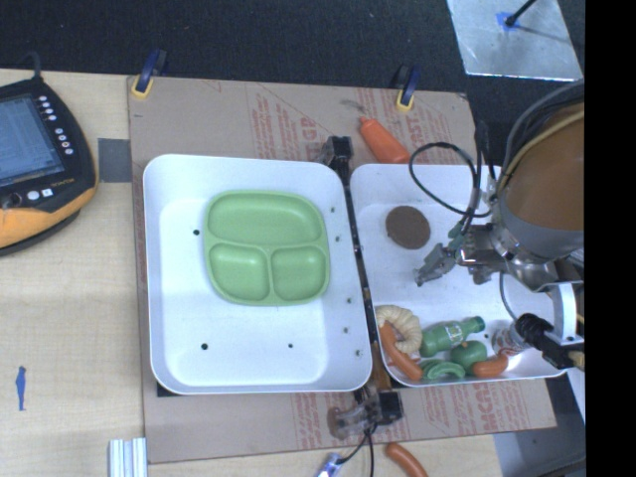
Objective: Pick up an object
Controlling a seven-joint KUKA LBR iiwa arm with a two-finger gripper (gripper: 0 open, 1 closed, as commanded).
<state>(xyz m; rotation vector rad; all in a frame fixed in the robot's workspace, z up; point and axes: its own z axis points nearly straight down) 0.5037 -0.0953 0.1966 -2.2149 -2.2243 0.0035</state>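
The right white bin (383, 192) holds a brown round disc (407, 227) near its back. Along its front edge lie a beige ring-shaped piece (399, 318), an orange sausage shape (394, 352), a green bottle (452, 333), a green lump (445, 370) and another orange piece (490, 368). My gripper (429, 268) hangs over the middle of this bin, just to the front right of the brown disc. It is open, with nothing between its fingers. The arm's grey and orange body (547, 192) covers the bin's right side.
In the left white bin (174, 296) lies a green divided plate (266, 244). An orange carrot (383, 140) rests outside behind the right bin, and another orange piece (407, 458) in front. A teach pendant (35, 162) sits far left. A black cable (447, 167) loops above the disc.
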